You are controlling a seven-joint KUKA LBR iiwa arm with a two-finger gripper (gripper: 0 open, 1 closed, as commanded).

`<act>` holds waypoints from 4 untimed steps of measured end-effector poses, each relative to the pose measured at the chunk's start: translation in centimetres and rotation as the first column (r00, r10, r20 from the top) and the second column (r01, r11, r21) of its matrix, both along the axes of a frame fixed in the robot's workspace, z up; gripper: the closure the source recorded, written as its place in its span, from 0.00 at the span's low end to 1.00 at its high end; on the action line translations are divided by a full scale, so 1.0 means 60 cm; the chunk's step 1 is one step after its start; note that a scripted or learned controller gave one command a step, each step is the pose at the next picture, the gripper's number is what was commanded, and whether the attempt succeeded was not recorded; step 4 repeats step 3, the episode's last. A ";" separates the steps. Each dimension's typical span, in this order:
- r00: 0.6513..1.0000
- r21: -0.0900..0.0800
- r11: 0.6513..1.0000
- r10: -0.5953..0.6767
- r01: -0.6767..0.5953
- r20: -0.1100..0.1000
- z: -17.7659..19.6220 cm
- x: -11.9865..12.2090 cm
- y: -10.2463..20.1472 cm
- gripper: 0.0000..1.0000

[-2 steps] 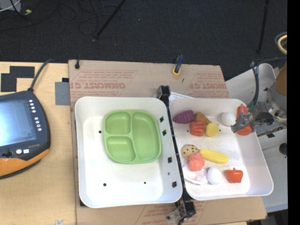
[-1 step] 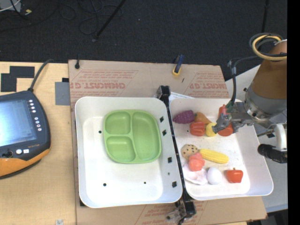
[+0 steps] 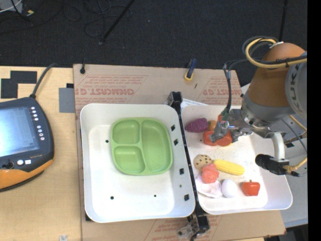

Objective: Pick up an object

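In the right bin (image 3: pixel 273 197), near its far edge, the pincer (image 3: pixel 219 133) is low over an orange-red toy (image 3: pixel 224 139), touching it; how far it is open I cannot tell. A purple toy (image 3: pixel 196 125) lies just beside, toward the left bin (image 3: pixel 95 185) with the green tray (image 3: pixel 141 146).

Dark carpet (image 3: pixel 150 24) with loose cables (image 3: pixel 108 6) fills the top of the frame. A wooden bench (image 3: pixel 30 205) spans below, with a control tablet (image 3: pixel 20 139) at left.

Grey arm (image 3: pixel 296 92), orange band, yellow cable loop
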State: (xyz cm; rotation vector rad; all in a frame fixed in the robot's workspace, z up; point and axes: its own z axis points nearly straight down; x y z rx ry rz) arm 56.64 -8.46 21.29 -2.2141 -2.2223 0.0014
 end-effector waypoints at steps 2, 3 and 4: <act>1.000 -0.001 1.000 0.001 -0.001 0.003 0.036 0.003 0.177 1.00; 1.000 -0.002 1.000 -0.004 0.004 -0.003 0.009 0.000 0.195 1.00; 1.000 -0.002 1.000 -0.004 0.004 -0.003 0.009 0.000 0.195 1.00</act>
